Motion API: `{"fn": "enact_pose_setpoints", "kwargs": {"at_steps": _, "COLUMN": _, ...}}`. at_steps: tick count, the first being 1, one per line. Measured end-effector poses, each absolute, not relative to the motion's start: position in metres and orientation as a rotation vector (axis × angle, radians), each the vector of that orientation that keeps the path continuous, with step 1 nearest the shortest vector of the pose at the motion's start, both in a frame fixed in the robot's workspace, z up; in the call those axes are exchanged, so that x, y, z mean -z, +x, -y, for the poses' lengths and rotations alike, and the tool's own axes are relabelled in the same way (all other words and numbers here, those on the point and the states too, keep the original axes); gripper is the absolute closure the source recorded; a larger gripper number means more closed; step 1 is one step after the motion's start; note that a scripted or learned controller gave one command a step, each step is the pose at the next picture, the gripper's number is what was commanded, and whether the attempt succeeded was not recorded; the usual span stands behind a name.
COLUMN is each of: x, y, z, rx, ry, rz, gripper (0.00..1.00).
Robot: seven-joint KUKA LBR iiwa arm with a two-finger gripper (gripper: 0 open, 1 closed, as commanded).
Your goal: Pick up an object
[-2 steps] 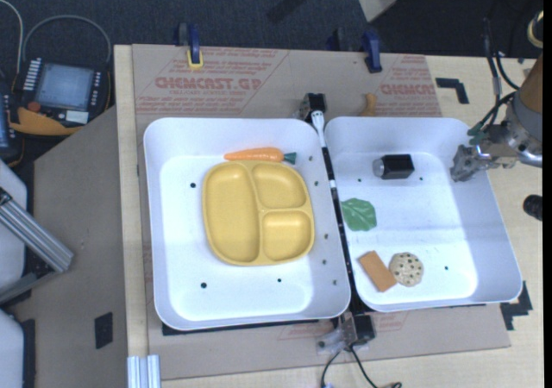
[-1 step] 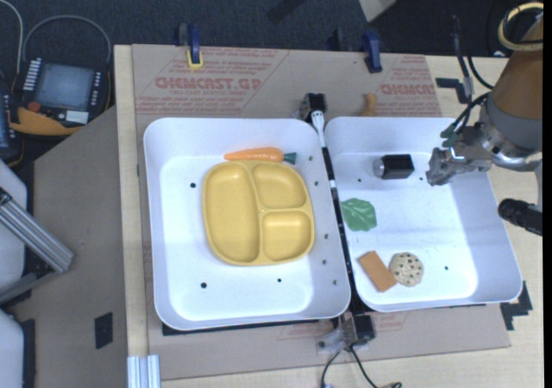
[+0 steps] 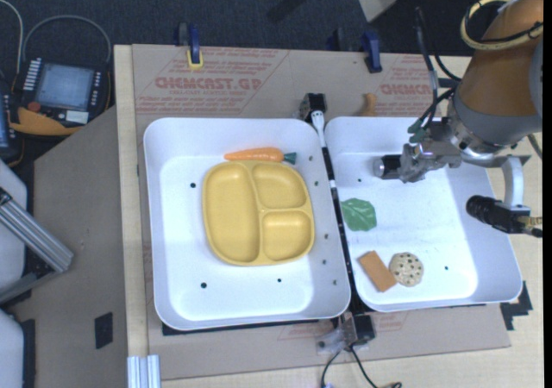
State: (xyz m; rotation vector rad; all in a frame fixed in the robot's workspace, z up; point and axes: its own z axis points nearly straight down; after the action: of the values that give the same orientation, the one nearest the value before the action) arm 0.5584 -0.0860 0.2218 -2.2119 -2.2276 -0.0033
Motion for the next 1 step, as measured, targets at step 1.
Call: {"fn": "enact_pose_setpoints", "kwargs": {"at_steps": 1, "x": -0.2229, "y": 0.5600, "z": 0.0361, "rx": 0.001, "ry": -2.212, "rz": 2.227, "gripper": 1.00}}
